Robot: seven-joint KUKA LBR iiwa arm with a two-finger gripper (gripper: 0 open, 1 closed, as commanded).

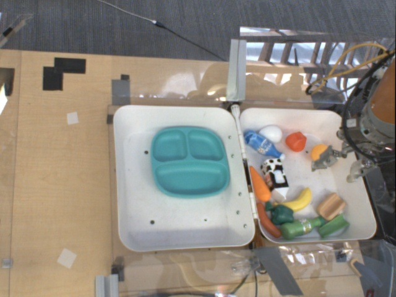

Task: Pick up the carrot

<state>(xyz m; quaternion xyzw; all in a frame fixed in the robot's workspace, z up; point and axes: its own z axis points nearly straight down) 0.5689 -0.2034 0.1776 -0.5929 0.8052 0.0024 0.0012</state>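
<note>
The carrot (260,184) is a short orange cone lying against the left wall of the right bin (365,221), point toward the back. A black-and-white toy cow (274,172) lies right beside it. My gripper (339,166) hangs over the right side of that bin, well to the right of the carrot. Its two fingers (323,160) are spread open, with nothing between them. A small yellow-orange piece (318,151) lies just by the left finger.
The right bin also holds a blue bottle (260,143), a white egg (270,133), an orange-red ball (296,142), a banana (300,200), green vegetables (297,229) and a tan block (330,206). A teal divided plate (189,161) lies in the left bin (133,228).
</note>
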